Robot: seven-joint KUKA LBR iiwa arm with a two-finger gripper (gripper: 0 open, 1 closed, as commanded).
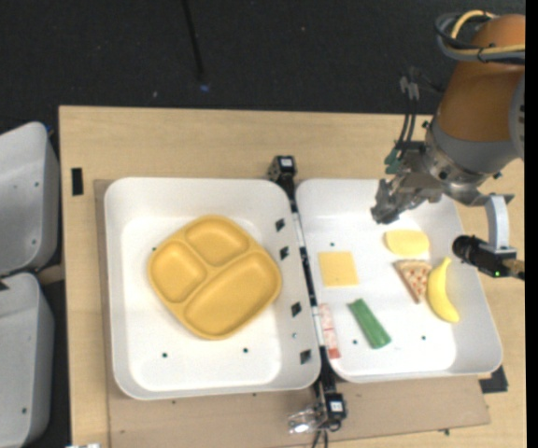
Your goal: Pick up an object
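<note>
The right bin (344,203) holds a yellow cheese square (337,270), a green strip (369,323), a pale yellow oval piece (407,243), a pizza slice (415,278) and a banana (442,292). My gripper (387,207) hangs over the bin's back part, just above and left of the pale oval piece. Nothing shows between its fingers.
The left bin (129,213) carries a yellow divided plate (215,275). A row of black clips (297,269) runs along the seam between the bins. A black fitting (477,250) sits by the right bin's right edge. White panels (7,203) stand left of the bench.
</note>
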